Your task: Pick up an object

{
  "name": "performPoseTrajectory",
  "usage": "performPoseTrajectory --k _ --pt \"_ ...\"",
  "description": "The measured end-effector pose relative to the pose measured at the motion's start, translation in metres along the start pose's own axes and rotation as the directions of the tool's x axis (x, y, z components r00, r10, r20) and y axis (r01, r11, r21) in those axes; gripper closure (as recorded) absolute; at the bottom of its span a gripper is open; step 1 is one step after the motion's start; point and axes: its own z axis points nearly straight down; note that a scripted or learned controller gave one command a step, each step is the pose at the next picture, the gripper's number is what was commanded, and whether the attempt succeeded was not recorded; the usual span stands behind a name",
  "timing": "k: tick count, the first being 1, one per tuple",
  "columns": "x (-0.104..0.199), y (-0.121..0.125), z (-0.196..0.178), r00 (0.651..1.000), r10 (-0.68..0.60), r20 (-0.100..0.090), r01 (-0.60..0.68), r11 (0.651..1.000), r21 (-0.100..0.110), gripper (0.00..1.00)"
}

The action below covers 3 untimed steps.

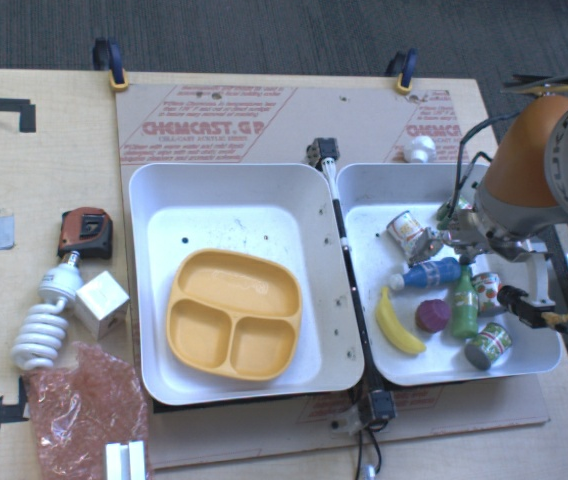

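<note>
Clutter at 7 o'clock: pink bag (84, 408), spiral bulb (44, 318) and white cube (102, 298) lie on the bench outside the bins; no part of this job.
Left bin (154, 268): holds a yellow divided tray (234, 313).
Right bin (444, 373): banana (399, 323), purple disc (432, 315), blue bottle (429, 273), green bottle (464, 306) and cans sit packed together, touching.
Gripper (464, 230): over the right bin's 2 o'clock part, near the blue bottle; whether it is apart or together, I cannot tell; nothing visibly held.
Risk: crowding could let a neighbour get nudged or pinched too; round bottles may roll or slip out.
</note>
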Motion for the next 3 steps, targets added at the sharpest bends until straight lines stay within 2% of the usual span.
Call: performPoseTrajectory --k 1,2,3 --pt "-0.001 0.001 -0.01 1.0 0.001 0.001 -0.001 1.0 -0.002 1.0" --pt "-0.001 0.001 -0.01 1.0 0.001 0.001 -0.001 1.0 -0.002 0.0" --pt "0.001 -0.036 0.0 1.0 0.001 0.0 -0.001 1.0 0.0 0.0"
